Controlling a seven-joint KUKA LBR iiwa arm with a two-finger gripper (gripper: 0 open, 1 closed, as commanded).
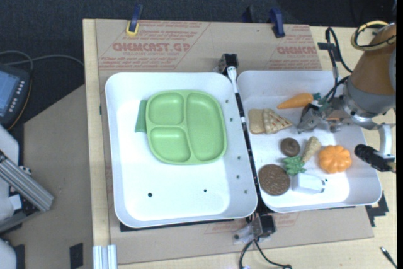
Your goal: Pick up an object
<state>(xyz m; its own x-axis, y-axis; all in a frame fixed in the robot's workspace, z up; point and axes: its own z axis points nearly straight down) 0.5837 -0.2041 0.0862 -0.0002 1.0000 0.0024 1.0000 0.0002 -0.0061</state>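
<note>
The right bin (362, 189) holds several toy foods. An orange carrot (296, 101) lies near its back, a tan wedge-shaped slice (267, 121) at its left. A small brown round piece (289, 147), a pale root with green leaves (305, 154), an orange pumpkin (334, 159), a dark brown cookie (274, 179) and a small white piece (310, 183) lie toward the front. My gripper (315, 116) hangs low over the bin's middle, just below the carrot's tip and above the pale root. Nothing shows in its grasp.
The left bin (126, 186) holds a green divided plate (186, 126) over a darker green piece (140, 116). The grey and orange arm (373, 82) comes in over the right bin's right rim. Clamps (133, 25) sit at the cardboard's back edge.
</note>
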